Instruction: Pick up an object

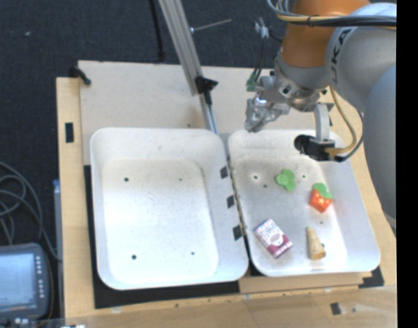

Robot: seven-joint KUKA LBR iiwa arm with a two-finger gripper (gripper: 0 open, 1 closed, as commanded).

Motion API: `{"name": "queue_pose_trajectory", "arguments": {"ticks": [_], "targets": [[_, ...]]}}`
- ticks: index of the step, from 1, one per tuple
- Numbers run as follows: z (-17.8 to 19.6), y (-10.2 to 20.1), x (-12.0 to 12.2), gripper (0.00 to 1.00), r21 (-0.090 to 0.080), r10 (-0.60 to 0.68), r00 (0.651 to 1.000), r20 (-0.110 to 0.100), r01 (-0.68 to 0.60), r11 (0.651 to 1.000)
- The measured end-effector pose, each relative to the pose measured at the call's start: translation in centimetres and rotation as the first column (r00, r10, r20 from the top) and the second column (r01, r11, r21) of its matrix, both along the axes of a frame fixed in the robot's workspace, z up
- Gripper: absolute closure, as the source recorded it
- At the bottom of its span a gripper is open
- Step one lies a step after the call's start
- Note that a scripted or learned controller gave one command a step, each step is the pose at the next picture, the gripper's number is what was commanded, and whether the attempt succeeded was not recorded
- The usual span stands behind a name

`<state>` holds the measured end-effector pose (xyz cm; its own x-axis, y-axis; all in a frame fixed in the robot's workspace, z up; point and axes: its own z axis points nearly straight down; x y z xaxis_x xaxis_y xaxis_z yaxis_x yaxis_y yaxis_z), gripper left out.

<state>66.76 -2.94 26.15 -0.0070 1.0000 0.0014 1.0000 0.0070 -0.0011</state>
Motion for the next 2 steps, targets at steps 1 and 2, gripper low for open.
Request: {"name": "queue_pose_trajectory", "arguments": {"ticks": [1, 2], "targets": [[-1.0, 4.7, 1.4, 1.00, -0.001, -0.001, 1.000, 0.003, 0.001, 1.000], [-2.1, 9.3, 2.0, 1.00, -0.002, -0.002, 1.000, 0.003, 0.002, 1.000]]}}
